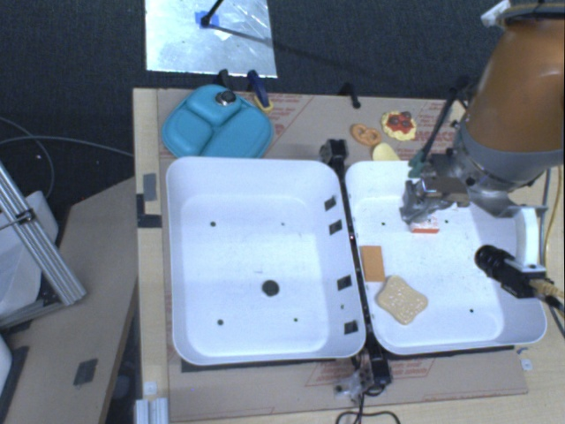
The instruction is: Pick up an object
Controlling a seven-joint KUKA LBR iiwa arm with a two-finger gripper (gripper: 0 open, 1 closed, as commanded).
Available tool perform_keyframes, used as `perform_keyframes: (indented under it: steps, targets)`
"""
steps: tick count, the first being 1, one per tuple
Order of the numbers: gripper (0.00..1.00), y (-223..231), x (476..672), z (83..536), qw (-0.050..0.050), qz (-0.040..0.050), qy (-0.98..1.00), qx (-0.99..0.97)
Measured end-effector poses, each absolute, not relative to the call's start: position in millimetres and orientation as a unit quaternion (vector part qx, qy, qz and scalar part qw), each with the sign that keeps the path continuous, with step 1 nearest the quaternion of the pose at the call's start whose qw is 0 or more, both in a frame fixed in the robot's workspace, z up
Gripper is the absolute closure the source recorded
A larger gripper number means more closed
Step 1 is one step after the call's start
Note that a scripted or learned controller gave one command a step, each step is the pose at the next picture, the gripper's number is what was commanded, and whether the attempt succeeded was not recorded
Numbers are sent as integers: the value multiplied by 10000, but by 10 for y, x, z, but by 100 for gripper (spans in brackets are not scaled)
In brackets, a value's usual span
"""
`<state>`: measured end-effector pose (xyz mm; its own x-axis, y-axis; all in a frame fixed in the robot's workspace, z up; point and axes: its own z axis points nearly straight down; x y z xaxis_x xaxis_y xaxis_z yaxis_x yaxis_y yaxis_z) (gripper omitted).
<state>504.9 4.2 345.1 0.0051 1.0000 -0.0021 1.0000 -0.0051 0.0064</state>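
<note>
My gripper [422, 208] hangs low over the upper middle of the right bin [521, 325], under the arm's orange band. A small red and white object [425, 228] lies right beneath its tips; I cannot tell whether they touch it. An orange rectangular piece [372, 262] lies near the right bin's left wall. A tan cracker-like piece [403, 299] sits below it, toward the front. A small dark round object [270, 288] rests in the middle of the left bin [190, 325].
Behind the bins on the bench lie a blue sectioned tray [217, 126], a pretzel-shaped toy [365, 134], a small pizza toy [399, 124] and a pale yellow piece [385, 153]. A black fixture [505, 268] juts over the right bin's right side.
</note>
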Motion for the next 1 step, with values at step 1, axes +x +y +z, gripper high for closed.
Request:
perform_keyframes:
  steps: [1]
  targets:
    - [100, 764, 5098, 2625, -22, -13, 7104, 7038]
